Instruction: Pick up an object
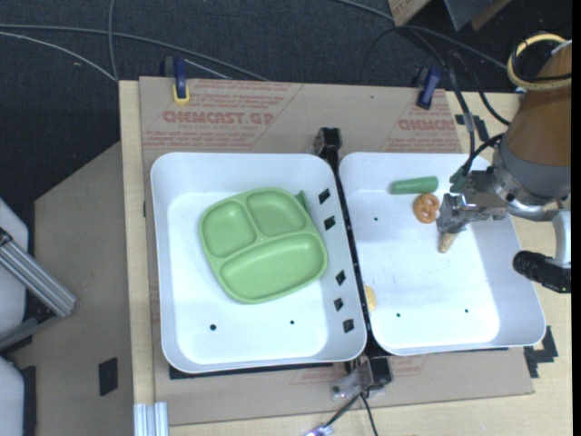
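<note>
Bench [227, 107]: a board carrying two shallow white bins side by side, with cables trailing behind; no hazard is judged from the board itself

Left bin [182, 321]: taken up by a green divided plate [263, 243] lying flat near the middle; well apart from the arm, so it is not judged a likely target from here

Right bin [472, 321]: the working side; the arm [540, 143] is reached in over its far right part

Gripper [447, 234]: seen low over the bin floor, tips pointed down, just right of the orange piece; whether it is parted or closed cannot be told at this slant, and nothing is seen held in it

Green stick [414, 185]: a small green cylinder lying flat near the bin's back wall, left of the gripper and apart from it

Orange piece [426, 208]: a small round orange object just below the green stick, very near the gripper, judged the nearest candidate for the pick

Risk, offset: the gripper appears set beside the orange piece, not over it; a close from here may be made on nothing

Risk, nudge: a sideways correction at this height may push the orange piece against the green stick or roll it away

Risk, floor: with the tips this low, further descent may press them onto the bin floor

Yellow bit [369, 300]: a small yellow thing at the divider between the bins; too small to identify
</note>
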Motion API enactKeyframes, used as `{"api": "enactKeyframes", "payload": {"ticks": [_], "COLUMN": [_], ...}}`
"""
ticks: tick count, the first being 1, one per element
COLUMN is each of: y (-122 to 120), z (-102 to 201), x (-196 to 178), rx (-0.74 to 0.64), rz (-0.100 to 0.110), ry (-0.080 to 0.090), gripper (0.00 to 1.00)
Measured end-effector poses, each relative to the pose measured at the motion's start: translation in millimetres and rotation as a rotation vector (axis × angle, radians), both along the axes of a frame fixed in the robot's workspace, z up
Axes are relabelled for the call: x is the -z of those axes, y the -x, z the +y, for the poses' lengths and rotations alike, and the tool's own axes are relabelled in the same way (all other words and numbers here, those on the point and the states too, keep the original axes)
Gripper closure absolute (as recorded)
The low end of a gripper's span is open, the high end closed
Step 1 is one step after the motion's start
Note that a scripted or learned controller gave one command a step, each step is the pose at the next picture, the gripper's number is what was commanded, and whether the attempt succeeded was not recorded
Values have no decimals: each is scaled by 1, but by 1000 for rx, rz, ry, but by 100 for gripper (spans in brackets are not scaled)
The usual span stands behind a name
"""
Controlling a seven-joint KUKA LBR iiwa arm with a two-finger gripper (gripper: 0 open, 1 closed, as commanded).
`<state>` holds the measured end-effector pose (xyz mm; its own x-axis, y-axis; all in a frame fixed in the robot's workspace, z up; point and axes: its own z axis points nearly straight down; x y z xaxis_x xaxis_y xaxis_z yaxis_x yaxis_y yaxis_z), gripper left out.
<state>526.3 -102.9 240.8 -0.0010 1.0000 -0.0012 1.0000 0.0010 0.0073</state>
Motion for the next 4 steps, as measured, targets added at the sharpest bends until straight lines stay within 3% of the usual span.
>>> {"api": "enactKeyframes", "payload": {"ticks": [1,3,4], "y": [-1,15,16], "z": [0,101,150], "x": [-36,-5,-7], "rx": [0,-5,-5], "rz": [2,12,8], "ry": [0,-5,-4], "gripper": [100,100,100]}}
